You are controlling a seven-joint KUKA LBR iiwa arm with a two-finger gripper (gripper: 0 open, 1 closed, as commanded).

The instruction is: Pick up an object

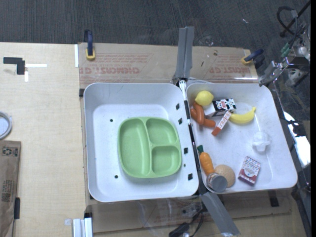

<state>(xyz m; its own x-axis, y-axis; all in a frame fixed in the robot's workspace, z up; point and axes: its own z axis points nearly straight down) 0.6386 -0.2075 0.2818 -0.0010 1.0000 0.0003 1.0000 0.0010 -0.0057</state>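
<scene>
The gripper (270, 74) hangs over the far corner of the right bin (237, 144), and I can't tell if it's wide or narrow. A banana (243, 116) lies near it toward the camera, with a lemon (204, 98) farther left.

The two white bins (94, 147) look like smooth, shiny plastic. The green plate (149, 147) is smooth, dull plastic. The bench (39, 98) looks like pale wood. The banana (243, 116) looks like shiny plastic. The red box (249, 170) looks like paper card.
</scene>
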